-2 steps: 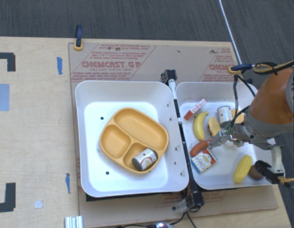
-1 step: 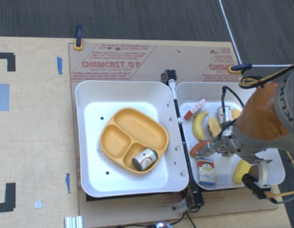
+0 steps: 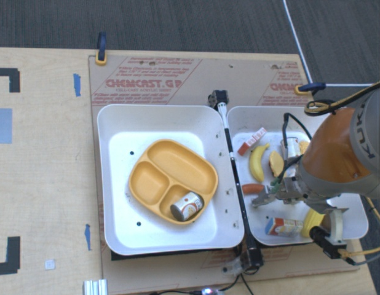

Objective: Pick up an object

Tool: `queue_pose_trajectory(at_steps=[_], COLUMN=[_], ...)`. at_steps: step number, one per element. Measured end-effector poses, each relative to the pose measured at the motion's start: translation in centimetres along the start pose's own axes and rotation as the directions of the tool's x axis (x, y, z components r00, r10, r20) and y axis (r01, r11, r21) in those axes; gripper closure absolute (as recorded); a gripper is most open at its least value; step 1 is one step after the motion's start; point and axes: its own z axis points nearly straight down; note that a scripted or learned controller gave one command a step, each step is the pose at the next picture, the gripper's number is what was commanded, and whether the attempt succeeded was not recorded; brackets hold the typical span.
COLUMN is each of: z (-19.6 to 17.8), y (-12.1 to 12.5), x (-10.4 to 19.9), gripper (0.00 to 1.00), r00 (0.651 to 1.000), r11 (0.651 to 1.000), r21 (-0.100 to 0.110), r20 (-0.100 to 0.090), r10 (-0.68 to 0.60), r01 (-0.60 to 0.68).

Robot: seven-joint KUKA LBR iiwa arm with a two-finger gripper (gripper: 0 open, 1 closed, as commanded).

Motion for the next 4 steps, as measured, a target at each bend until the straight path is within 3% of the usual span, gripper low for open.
queue_pose_trajectory(at_steps=[1, 2, 3, 4], z=[0.0, 0.0, 0.0, -1.1], y=[4.8, 1.1, 0.0, 0.1], x=[-0.1, -0.1, -0.3, -0.3], gripper=[0.0, 0.0, 0.0, 1.0], r00=[1.0, 1.0, 1.0, 1.0], r11=[1.0, 1.0, 1.0, 1.0], r21=[0.003, 0.004, 0.002, -0.002], r20=[0.0, -0.001, -0.002, 0.0], r10=[0.0, 0.001, 0.001, 0.001], r01=[0.0, -0.001, -0.001, -0.001])
